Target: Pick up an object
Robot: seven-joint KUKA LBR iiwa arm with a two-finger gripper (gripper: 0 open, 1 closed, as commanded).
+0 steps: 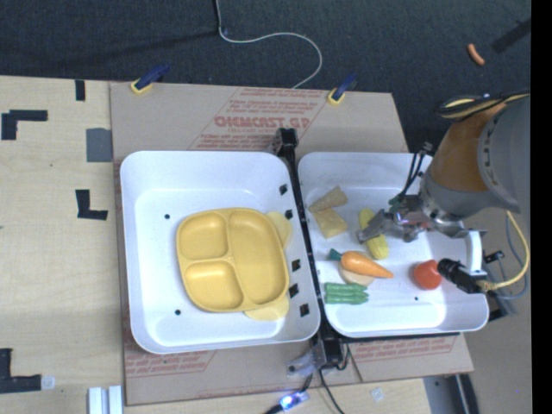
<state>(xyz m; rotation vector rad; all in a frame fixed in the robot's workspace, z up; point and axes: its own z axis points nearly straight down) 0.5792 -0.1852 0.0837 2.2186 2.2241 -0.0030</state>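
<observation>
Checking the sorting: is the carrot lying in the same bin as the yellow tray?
No, the carrot lies in the right bin, while the yellow tray sits in the left bin.

left white bin (142,231) holding yellow 3-compartment tray (231,259) | cardboard sheet (250,119) beneath both bins, 2 blue-yellow clamps (150,78) at its far edge | white cable (267,37) on dark floor

My arm (504,158) was a thick grey cylinder with an orange band above the wrist. Yellow and black cables ran along it. I saw a small, dark metallic gripper (377,228) at its end.
</observation>
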